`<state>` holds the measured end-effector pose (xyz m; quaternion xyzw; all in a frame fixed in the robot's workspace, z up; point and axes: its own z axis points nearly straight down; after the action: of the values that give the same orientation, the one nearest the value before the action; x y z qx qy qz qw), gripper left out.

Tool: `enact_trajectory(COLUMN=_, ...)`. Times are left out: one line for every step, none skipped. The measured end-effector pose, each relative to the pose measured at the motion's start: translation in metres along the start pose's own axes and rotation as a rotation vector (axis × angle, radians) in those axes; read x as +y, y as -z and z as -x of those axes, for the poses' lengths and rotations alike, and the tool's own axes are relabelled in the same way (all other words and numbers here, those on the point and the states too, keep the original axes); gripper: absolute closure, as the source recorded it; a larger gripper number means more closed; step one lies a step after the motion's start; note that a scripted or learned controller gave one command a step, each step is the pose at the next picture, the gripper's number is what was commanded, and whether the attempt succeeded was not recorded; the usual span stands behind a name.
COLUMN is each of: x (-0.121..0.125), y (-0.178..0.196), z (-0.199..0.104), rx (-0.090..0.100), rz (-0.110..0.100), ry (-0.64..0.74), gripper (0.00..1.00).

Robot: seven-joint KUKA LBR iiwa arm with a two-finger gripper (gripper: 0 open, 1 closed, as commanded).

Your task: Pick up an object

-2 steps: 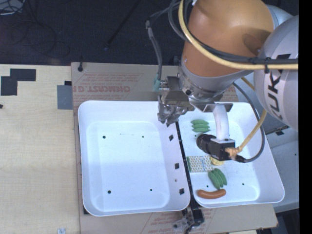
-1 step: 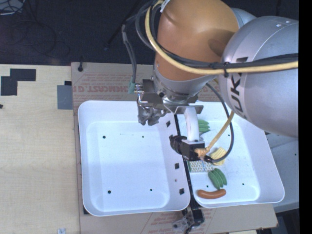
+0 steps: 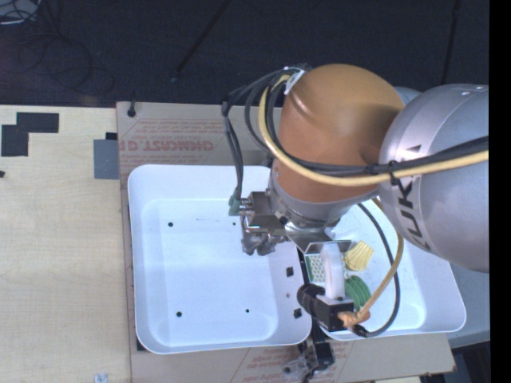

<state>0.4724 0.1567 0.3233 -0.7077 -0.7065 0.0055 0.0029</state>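
1. Gripper (image 3: 257,236) is seen over the left bin (image 3: 142,254), at its right-hand part, near the rim shared w/ the right bin (image 3: 449,313).
2. Gripper state (clenched or released) can't be told: it's hidden by the wrist under the orange band (image 3: 335,126).
3. Yellow obj (image 3: 359,254) is seen in the right bin, to view-right of the gripper, apart from it.
4. Green obj (image 3: 359,290) is seen just beside the yellow obj, on its near side, also apart from the gripper.
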Motion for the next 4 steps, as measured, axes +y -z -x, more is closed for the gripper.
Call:
enact_trajectory(x=0.003, y=0.007, z=-0.002, rx=0.002, rz=0.008, ry=0.001, gripper=1.0)
enact_trajectory(x=0.003, y=-0.019, z=-0.004, rx=0.001, rz=0.004, ry=0.002, gripper=1.0)
enact_trajectory(x=0.004, y=-0.041, z=0.08, rx=0.0, rz=0.005, ry=-0.007, gripper=1.0)
enact_trajectory(x=0.004, y=-0.055, z=0.148, rx=0.001, rz=0.006, ry=-0.007, gripper=1.0)
